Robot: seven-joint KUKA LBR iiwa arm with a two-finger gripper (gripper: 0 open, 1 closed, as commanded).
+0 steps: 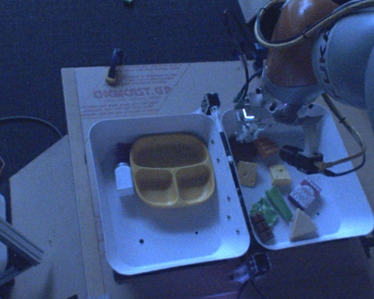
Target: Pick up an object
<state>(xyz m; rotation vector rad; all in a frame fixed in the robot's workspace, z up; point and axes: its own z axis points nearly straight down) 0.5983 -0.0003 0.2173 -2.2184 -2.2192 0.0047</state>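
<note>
- Jaws hang low over the far corner of the right bin, on the side of the divider shared with the left bin. The light is dim and the wrist covers them from above, so I cannot tell how far open they are. I see nothing held in them.
- Candidates all lie in the right bin. The orange toy piece is closest, just beside the jaws toward the view's lower right.
- The holed cheese wedge is next, almost straight toward the bin's near edge from the jaws and close to the divider wall.
- Farther toward the near edge are a second cheese block, a green pod, a pink carton, a chocolate piece and a pale wedge.
- Key relation: the orange piece is offset sideways from the jaws, not under them. Judgement: a short shift away from the divider is needed before I descend.
- I cannot read its long axis, as it looks roughly blocky.
- Risk: the cheese wedge sits near the wall, which could block one side of a grasp.
- The left bin carries a yellow divided plate and a small white bottle, both well apart from the jaws.
</note>
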